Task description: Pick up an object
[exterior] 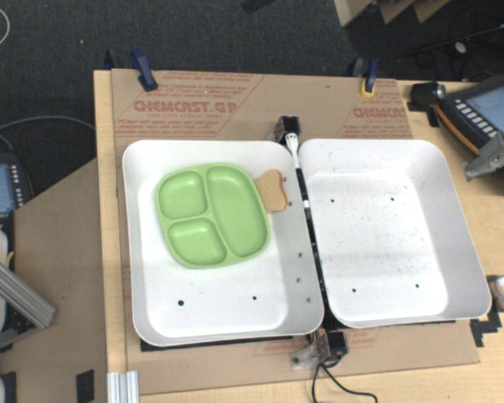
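The green tray (pixel 212 216) lay in the left bin (pixel 151 309), a tan block (pixel 272 191) touching its right rim. Both looked light and stiff; the block seemed easier to pinch. The gripper's state could not be told.

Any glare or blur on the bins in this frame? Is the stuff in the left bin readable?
Camera view: lighting even, soft shadows only; mild glare on the left bin rim; slightly soft focus throughout, yet the green plate and the tan piece at its right edge read clearly; right bin shows dark specks.
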